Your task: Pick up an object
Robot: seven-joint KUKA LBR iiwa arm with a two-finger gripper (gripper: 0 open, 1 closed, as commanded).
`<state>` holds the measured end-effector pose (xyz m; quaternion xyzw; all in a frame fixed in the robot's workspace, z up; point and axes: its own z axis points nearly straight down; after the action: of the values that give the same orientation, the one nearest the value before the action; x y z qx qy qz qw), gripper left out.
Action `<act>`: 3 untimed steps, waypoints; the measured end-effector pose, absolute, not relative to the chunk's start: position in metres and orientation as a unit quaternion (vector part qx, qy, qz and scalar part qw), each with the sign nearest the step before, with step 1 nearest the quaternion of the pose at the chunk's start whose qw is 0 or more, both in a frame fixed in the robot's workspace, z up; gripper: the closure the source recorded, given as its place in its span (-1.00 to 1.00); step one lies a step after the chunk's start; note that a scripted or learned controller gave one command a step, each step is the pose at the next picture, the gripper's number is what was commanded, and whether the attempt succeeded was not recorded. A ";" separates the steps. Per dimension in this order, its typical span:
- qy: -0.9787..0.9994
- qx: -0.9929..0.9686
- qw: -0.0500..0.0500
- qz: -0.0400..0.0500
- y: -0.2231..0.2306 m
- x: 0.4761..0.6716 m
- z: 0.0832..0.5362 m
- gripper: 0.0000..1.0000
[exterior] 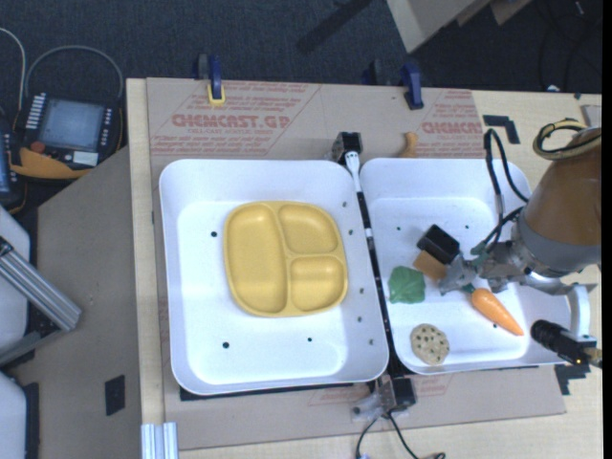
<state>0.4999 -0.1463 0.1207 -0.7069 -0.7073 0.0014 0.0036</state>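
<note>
My gripper (457, 273) hangs low over the right bin (478, 185), reaching in from the right below the arm's orange band. Just left of it lies a black block (439, 243) with a brown piece (429, 265) under its lower edge. An orange carrot (497, 312) lies directly below the wrist, pointing down and right. A green leafy piece (407, 285) lies left of the gripper, and a chocolate-chip cookie (429, 343) sits near the bin's front wall. I see nothing clearly between the fingers.
The left bin (191, 256) holds a yellow divided plate (285, 256). A black cable loops over the right bin's far right side (497, 175). Clamps sit at the bench's back edge (215, 89).
</note>
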 end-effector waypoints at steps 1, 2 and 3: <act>-0.707 -0.707 0.002 0.001 -0.146 0.499 0.083 -1.00; -0.707 -0.707 -0.001 0.000 -0.146 0.500 0.095 1.00; -0.707 -0.707 -0.004 -0.002 -0.150 0.510 0.153 1.00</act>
<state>0.5101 -0.1500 0.1534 -0.7068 -0.7074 -0.0016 -0.0037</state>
